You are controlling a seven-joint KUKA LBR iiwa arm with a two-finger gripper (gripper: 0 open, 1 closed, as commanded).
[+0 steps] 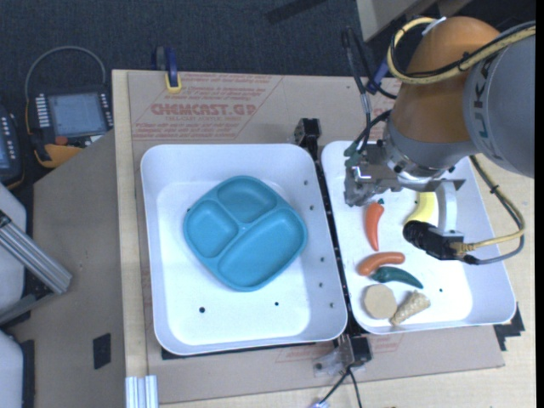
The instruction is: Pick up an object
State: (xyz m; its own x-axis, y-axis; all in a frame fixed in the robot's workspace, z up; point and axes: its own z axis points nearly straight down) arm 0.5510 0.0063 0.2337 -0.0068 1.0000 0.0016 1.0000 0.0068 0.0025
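My gripper (pixel 367 190) hangs over the upper left of the right bin (pixel 484 308), under the orange band of the arm. An orange carrot-like piece (pixel 373 225) lies just below it, its top end close to the gripper's tip. Further toward the front lie a reddish sausage (pixel 380 263), a dark teal pepper (pixel 398 275), a round tan cookie (pixel 380 301) and a pale cone (pixel 410 306). A yellow banana (pixel 422 208) is partly hidden by the arm. I see nothing held.
The left bin (pixel 161 185) holds a blue divided plate (pixel 246 231). A black connector (pixel 429 239) on a yellow cable hangs from the arm over the right bin. A black divider (pixel 330 228) runs between the bins. A clamp (pixel 172 69) sits at the back left.
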